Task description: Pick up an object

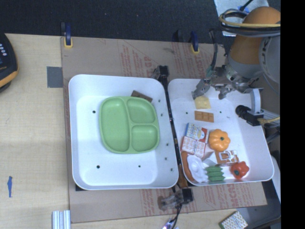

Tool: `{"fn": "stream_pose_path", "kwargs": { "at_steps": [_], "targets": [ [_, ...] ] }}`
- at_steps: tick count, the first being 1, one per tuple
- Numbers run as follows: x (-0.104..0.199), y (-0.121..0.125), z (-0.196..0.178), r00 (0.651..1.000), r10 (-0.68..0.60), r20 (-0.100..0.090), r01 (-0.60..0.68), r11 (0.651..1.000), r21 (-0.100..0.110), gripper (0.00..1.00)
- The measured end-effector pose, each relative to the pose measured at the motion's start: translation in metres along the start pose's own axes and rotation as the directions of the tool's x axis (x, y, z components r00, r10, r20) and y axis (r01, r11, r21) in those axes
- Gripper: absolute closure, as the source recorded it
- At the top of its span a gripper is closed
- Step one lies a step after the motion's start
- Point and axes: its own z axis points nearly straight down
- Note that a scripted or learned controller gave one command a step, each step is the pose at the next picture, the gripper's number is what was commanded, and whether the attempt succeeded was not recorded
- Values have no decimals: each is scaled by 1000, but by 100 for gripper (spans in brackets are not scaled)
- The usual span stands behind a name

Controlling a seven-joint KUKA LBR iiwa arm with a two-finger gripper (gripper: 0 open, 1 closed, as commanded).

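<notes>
My gripper (212, 89) hangs over the far end of the right bin (257, 142), fingers spread open with nothing between them. Just below its left finger lies a pale yellow block (202, 102), and a tan cracker (204, 116) sits right in front of that. Nearer the middle of the bin are an orange pumpkin (218, 140) and a printed carton (194, 140). At the near end lie a red pepper (239, 170), a small printed box (228, 156), a green vegetable (215, 174) and a white item (196, 167).
The left bin (86, 166) holds a green divided plate (128, 124), with a small brown item (142, 96) behind its far rim. Blue clamps (67, 35) pin the cardboard under the bins. A dark device (5, 61) sits at the far left edge.
</notes>
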Motion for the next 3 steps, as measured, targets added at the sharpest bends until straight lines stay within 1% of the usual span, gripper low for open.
{"fn": "stream_pose_path", "kwargs": {
  "at_steps": [1, 2, 3],
  "targets": [
    [13, -19, 79, 1000, 5, -4, -5, 1000, 13, 0],
    [-4, 13, 74, 1000, 4, -3, -4, 1000, 4, 0],
    [-22, -17, 75, 1000, 8, -4, -7, 1000, 12, 0]
  ]
}}
